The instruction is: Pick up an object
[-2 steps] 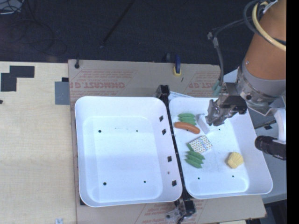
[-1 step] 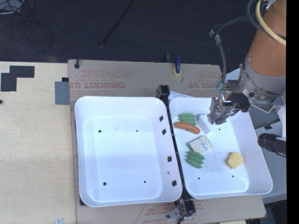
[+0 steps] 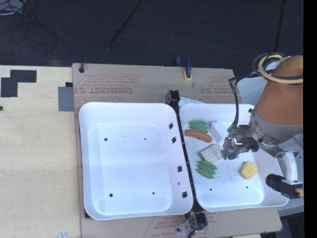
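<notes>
White left bin; toys crowding right bin

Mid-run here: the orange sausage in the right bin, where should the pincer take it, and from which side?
Probably at its middle, coming straight down. The orange sausage lies flat, long axis running left-right with a slight tilt, so closing across its narrow width suits it. A green pod sits close behind and a white block near its right end, so the middle leaves the most room. The pincer is right of it.

The cardboard sheet bears red mirrored lettering, too blurred to read.
</notes>
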`<state>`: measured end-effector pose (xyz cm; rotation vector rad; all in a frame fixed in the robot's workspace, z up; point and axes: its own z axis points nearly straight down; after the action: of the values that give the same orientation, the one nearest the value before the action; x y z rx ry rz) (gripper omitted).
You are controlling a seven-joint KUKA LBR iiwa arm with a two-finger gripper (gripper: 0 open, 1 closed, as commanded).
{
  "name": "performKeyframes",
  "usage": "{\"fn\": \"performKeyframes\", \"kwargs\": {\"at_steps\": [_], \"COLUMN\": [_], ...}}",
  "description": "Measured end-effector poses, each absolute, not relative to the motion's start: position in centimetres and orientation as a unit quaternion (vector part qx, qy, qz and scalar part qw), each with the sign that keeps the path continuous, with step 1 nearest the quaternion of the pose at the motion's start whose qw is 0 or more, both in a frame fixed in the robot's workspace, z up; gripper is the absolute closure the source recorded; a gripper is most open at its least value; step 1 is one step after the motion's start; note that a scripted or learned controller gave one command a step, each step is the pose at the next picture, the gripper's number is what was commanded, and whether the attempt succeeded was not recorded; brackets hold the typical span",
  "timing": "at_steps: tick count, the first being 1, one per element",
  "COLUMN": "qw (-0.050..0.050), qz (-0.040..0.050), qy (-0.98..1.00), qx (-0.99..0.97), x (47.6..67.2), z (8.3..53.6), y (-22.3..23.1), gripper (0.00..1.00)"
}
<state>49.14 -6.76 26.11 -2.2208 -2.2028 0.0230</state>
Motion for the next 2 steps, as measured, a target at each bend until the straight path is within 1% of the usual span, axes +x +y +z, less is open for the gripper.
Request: {"fn": "performKeyframes", "kwargs": {"at_steps": [1,2], "qw": [-0.002,0.000], "qz": [-0.0020,-0.0025], "qy": [-0.709,-0.711], "qx": [-0.705,-0.703], "x": [57.2,55.2], "z": [30.6,37.3], "y": [-1.4,7.5], "gripper": [1.00,1.00]}}
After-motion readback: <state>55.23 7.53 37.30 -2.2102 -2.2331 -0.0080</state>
